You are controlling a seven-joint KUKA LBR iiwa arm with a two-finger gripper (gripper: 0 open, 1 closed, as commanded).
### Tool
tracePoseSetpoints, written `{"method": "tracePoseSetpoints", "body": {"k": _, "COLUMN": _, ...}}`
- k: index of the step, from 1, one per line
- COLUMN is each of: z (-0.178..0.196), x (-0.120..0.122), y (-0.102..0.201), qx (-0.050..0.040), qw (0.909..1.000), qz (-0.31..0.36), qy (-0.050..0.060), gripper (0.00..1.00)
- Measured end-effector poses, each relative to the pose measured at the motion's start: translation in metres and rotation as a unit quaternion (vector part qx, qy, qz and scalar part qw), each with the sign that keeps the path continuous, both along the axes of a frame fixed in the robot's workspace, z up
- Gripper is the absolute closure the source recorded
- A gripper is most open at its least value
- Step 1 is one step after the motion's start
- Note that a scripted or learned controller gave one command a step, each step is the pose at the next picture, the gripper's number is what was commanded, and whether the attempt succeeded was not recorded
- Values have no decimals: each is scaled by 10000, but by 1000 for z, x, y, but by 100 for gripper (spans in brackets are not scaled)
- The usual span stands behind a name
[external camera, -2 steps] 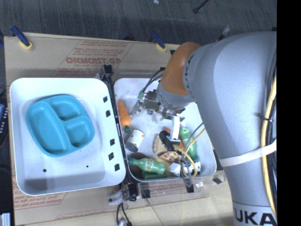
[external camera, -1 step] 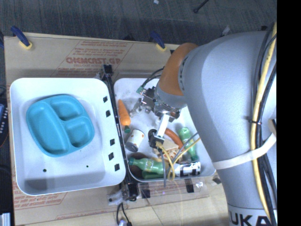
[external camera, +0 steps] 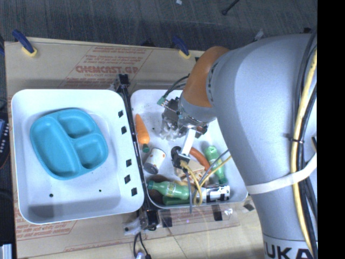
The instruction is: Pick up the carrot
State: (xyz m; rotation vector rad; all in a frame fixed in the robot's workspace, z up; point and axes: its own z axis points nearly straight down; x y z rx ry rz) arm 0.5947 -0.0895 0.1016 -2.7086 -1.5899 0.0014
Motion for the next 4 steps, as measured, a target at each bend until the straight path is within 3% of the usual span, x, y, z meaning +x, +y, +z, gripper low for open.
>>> {"method": "tracePoseSetpoints", "body": {"k": 1, "z": 0, "x": 0, "y": 0, "qx": -1, "qw": 10000, "qz": 5, "qy": 4, "gripper": 0}}
{"method": "tracePoseSetpoints", "body": {"k": 2, "z": -10, "x": -4, "y": -8, "qx": -13, "qw": 9895, "qz": -1443, "qy": -7, "gripper": 0}}
{"method": "tracePoseSetpoints", "body": {"k": 3, "z": -10, "x": 23, "y": -9, "qx": 8, "qw": 9279, "qz": -3728, "qy": 43, "gripper": 0}}
{"method": "tracePoseSetpoints", "body": {"k": 4, "z": 126, "x": 31, "y": 1, "qx": 24, "qw": 9331, "qz": -3597, "qy": -7, "gripper": 0}}
